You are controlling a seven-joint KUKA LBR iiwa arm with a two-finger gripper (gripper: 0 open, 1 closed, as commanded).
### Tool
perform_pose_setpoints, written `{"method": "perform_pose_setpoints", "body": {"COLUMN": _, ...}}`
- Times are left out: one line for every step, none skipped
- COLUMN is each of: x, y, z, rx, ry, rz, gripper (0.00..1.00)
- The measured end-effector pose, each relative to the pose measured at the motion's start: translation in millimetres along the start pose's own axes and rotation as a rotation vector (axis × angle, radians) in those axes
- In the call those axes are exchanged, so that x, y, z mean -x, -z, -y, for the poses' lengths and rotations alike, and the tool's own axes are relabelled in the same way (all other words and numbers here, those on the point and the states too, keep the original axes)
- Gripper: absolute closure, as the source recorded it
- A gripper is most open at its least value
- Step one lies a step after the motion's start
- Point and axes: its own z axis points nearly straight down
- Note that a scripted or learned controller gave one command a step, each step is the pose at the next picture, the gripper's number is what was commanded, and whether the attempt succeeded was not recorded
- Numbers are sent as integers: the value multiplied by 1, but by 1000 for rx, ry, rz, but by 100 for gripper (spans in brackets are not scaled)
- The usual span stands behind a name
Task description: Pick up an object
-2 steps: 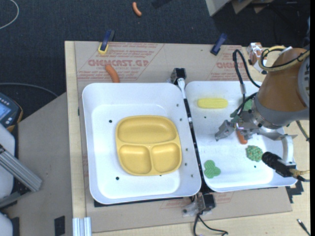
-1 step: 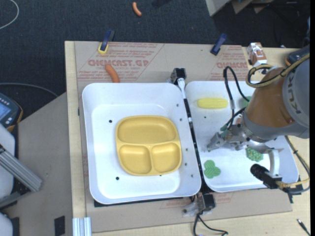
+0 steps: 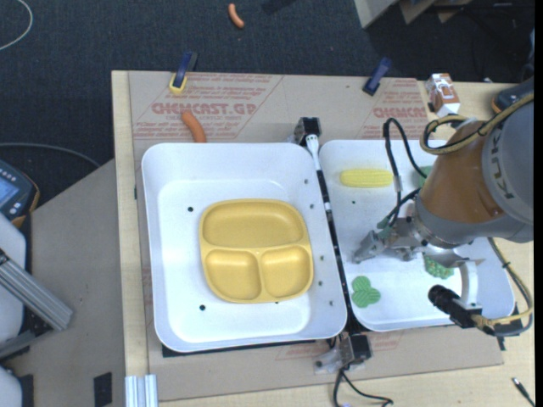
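The right bin [image 3: 475,308] holds a yellow corn cob [image 3: 366,177] near its far wall. A small green leafy piece [image 3: 366,292] lies near its front left corner. A second green piece [image 3: 439,268] is partly hidden under the arm. My gripper [image 3: 378,243] hangs low inside the right bin, left of its middle. It is just above and slightly behind the green leafy piece, and well in front of the corn. Nothing can be seen held in it. The grey and orange wrist [image 3: 458,189] covers the bin's right half.
A yellow divided plate [image 3: 254,249] fills the middle of the left bin [image 3: 170,193]. An orange sausage-like piece [image 3: 194,126] lies on the cardboard behind the left bin. Blue clamps [image 3: 181,71] sit at the board's back edge. Black cables [image 3: 399,155] loop over the right bin.
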Motion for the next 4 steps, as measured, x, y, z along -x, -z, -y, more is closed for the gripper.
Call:
{"method": "perform_pose_setpoints", "body": {"x": 0, "y": 11, "z": -1, "rx": 4, "ry": -2, "rz": 1, "gripper": 100}}
{"method": "perform_pose_setpoints", "body": {"x": 0, "y": 75, "z": -2, "rx": 12, "ry": 2, "rz": 4, "gripper": 100}}
{"method": "perform_pose_setpoints", "body": {"x": 2, "y": 139, "z": -1, "rx": 13, "ry": 2, "rz": 4, "gripper": 100}}
{"method": "perform_pose_setpoints", "body": {"x": 2, "y": 141, "z": -2, "rx": 8, "ry": 2, "rz": 3, "gripper": 100}}
